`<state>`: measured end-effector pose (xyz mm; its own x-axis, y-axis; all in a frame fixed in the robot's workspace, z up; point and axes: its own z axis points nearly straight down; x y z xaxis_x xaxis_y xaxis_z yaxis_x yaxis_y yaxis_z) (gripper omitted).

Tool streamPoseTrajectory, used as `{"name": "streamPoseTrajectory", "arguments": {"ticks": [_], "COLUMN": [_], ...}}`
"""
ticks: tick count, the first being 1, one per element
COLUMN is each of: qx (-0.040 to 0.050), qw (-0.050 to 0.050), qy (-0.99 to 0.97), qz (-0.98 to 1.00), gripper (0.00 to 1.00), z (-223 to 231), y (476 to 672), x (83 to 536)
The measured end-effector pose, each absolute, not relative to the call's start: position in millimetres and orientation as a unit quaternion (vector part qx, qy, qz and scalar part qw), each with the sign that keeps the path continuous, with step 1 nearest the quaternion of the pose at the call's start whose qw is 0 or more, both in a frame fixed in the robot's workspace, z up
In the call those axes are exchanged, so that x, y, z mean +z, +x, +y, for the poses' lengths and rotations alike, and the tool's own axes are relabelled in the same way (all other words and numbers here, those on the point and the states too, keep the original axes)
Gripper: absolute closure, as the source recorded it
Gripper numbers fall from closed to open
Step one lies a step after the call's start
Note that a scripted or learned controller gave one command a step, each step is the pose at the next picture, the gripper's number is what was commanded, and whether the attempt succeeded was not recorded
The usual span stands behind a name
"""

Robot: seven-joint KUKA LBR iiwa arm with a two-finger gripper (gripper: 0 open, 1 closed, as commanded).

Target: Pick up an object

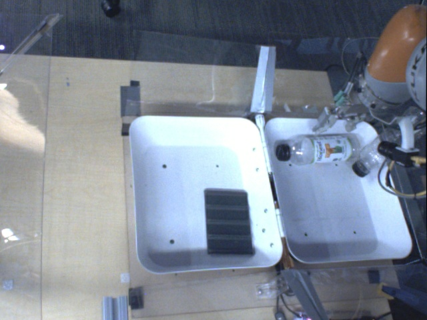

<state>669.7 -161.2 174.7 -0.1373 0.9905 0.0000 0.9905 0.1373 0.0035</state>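
Here the gripper [337,115] is hovering at the right bin's [347,245] far rim beside a lying clear bottle [320,150], apparently approaching; its closure cannot be told. Descending squarely over the bottle comes next.

From my remote station, the place looked like a robotics lab rather than any home or shop. I watched a pale wooden desk [80,179] carrying two shallow white plastic bins [143,179] set side by side, parted by an upright grey metal divider strip [263,79]. A grey industrial arm with an orange band [397,42] reached in from the right, with loose bundles of cables [397,172] hanging off its wrist. Clear plastic shielding panels [27,112] stood along the desk's left side, black brackets [130,99] pinned the bins in place, and dark grey carpet [200,5] covered the floor behind.
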Motion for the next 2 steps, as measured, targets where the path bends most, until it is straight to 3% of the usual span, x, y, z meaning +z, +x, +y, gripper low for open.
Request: {"name": "streamPoseTrajectory", "arguments": {"ticks": [1,2], "qx": [-0.0003,0.0027], "qw": [0.002,0.004], "qy": [0.582,0.568], "qz": [0.813,0.823], "gripper": [0.00,0.00], "z": [-176,-124], "y": [671.1,625.3], "x": [96,89]}}
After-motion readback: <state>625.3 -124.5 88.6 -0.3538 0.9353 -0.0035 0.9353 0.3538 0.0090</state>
